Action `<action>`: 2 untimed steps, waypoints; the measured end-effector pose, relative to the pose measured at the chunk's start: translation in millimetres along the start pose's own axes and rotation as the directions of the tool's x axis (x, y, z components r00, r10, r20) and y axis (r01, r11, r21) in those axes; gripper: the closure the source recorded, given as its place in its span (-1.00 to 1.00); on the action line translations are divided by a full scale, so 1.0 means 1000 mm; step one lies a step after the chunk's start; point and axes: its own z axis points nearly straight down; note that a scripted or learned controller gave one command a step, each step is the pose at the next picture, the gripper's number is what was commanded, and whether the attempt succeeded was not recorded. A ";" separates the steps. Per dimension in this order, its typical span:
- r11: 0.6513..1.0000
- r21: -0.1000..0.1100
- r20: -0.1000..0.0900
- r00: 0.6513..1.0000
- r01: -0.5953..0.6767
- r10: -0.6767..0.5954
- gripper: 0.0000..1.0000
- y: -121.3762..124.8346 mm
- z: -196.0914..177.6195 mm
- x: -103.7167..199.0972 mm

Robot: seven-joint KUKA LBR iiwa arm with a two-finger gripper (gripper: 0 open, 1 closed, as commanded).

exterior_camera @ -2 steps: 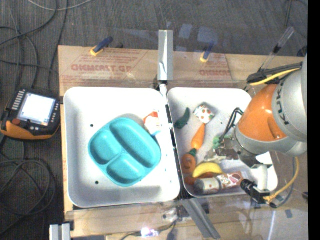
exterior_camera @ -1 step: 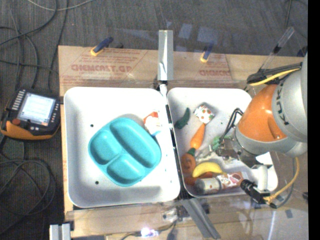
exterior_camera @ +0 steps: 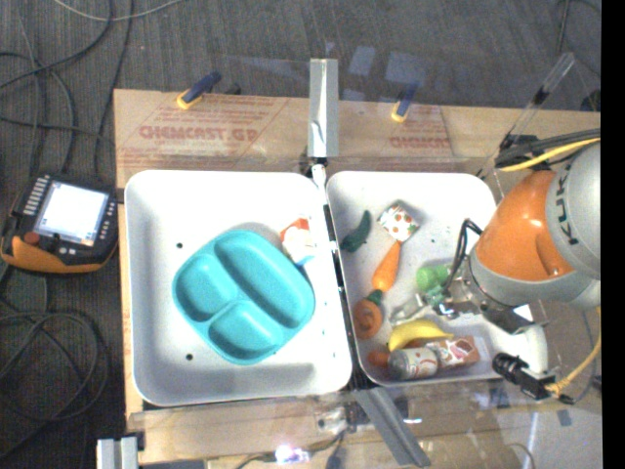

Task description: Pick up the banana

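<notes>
The arm reached over the right bin with its wrist bent down, the gripper low among the objects (whether it was parted or closed could not be told). The banana lay just below the gripper, touching a bottle. A carrot lay beside it. The left bin held 1 blue tray.

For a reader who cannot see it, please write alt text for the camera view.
The gripper hangs just above the banana in the right bin, among a carrot and a bottle. The left bin holds a blue tray.
</notes>
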 end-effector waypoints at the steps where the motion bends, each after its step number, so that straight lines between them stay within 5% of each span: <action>1: 0.999 -0.001 0.002 0.999 0.041 -0.041 -1.00 0.000 0.000 -0.004; 2: 1.000 -0.003 0.009 1.000 0.022 -0.022 -1.00 0.000 0.000 0.001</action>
